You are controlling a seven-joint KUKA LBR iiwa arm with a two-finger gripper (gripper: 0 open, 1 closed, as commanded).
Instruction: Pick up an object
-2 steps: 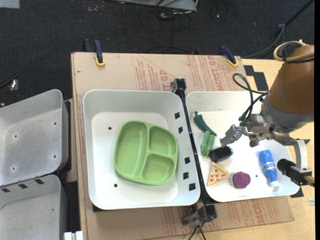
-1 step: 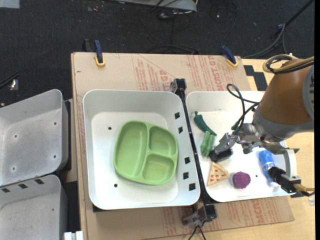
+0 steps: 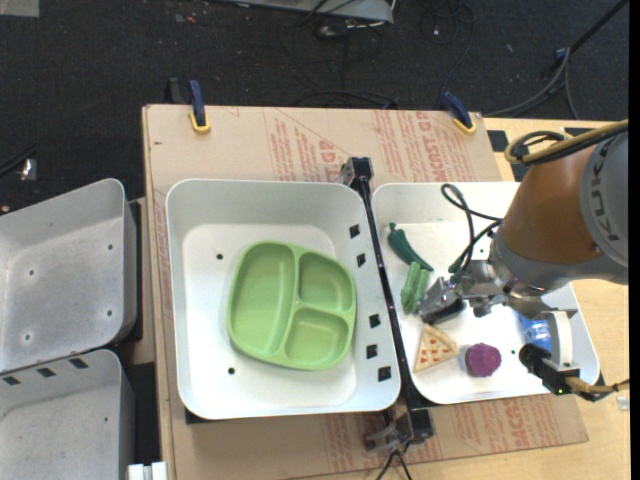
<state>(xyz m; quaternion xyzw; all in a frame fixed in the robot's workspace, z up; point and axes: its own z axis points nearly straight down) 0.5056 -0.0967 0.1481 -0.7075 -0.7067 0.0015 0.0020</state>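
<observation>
— Where is the arm (image 3: pixel 560 218) now?

— It reaches in over the right bin (image 3: pixel 480 193) from the desk's right edge, grey with the orange band bulking over that bin's right half. The gripper (image 3: pixel 443 303) is down low in the bin, close to its left wall.

— Are the jaws grasping anything?

— I cannot tell. The tips sit just beside the green pods, but the dark metal there is too jumbled to read whether they are clenched or released.

— What lies in that bin?

— Two green pea pods (image 3: pixel 411 268) near the left wall, one dark and one lighter, touching or nearly touching the gripper's tip. Toward the desk's front edge lies a pizza slice (image 3: pixel 434 349), and just right of it a purple ball (image 3: pixel 483 359). A blue item (image 3: pixel 536 331) shows partly under the arm, near the bin's right wall.

— And the left bin (image 3: pixel 270 200)?

— It holds a green divided plate (image 3: pixel 292 305) with three compartments, lying flat in the middle, well apart from the gripper.
</observation>
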